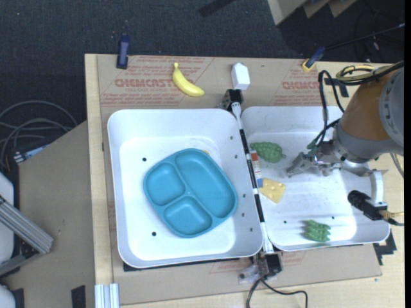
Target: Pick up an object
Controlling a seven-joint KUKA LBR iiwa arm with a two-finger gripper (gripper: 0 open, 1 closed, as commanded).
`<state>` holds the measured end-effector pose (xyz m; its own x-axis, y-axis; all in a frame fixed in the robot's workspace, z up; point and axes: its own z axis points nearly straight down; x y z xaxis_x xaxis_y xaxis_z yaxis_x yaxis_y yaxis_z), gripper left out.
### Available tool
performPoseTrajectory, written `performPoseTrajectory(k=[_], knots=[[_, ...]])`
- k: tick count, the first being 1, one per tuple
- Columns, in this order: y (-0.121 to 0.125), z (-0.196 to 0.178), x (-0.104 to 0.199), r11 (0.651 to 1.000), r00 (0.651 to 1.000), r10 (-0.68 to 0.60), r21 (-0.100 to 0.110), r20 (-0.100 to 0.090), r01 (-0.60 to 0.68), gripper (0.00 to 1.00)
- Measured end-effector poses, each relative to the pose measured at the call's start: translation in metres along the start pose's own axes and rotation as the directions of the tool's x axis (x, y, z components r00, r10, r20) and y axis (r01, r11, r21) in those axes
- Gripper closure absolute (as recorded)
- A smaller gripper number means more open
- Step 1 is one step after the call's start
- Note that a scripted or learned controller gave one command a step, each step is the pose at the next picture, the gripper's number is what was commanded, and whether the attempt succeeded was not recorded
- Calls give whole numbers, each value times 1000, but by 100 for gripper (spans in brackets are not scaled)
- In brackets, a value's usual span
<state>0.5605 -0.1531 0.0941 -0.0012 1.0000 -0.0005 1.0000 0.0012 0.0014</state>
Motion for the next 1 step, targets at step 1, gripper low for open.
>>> performPoseTrajectory(k=[1], knots=[[107, 8, -55, 1000, 1000, -2, 1, -4, 2, 0]])
